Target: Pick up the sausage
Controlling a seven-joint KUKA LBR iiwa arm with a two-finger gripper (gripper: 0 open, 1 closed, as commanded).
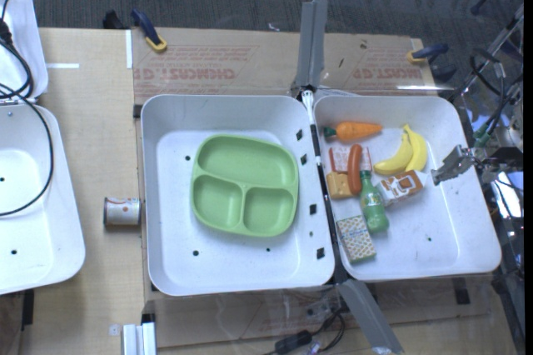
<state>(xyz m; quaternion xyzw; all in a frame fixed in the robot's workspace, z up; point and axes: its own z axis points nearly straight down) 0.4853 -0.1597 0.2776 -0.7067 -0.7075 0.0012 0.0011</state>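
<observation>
so nearest the camera in the right bin (466, 257) there's a small patterned box (356, 238) by the near-left corner, then a green bottle (373, 203) just behind it. the sausage (356, 167) sits a bit further back, close to the bin's left wall, red and standing lengthwise near-to-far, so its long axis runs roughly parallel to that wall. it looks like it's touching or lying over a small orange block (339, 184) and a red-and-white packet (338, 158) on its left, hard to say which is on top. past it there's a carrot (356, 130) lying crosswise near the far-left corner, and a banana (404, 153) off to the right, with a little carton (400, 187) below that.

the gripper (452, 163) is over by the bin's right wall, so the sausage lies well to its left across the bin, with the banana and carton in between. fingers are small and grey against the clutter, looks like they're spread a little with nothing between them, but i wouldn't swear to it. the arm behind it is cut off by the frame edge. left bin (166, 245) just has a green plate (246, 184).
</observation>
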